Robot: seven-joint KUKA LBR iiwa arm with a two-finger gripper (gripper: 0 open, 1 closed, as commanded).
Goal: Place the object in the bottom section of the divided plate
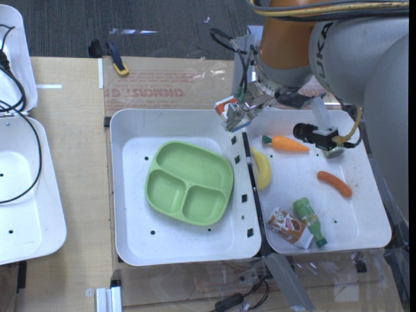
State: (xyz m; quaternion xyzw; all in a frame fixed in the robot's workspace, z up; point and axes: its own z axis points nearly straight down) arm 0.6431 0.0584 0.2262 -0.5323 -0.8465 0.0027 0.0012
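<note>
A carton (286, 227) lies nearest; the curved banana (261, 168) runs lengthwise beside the glossy divided plate (189, 183); pincer (235, 114) grip unclear

We find the divided plate (189, 183) in the left bin (130, 239); banana (261, 168), carrot (286, 144) and, apparently, a sausage (334, 183) lie in the right bin (364, 229).

Green divided plate (189, 183) in left bin (123, 194)
</note>
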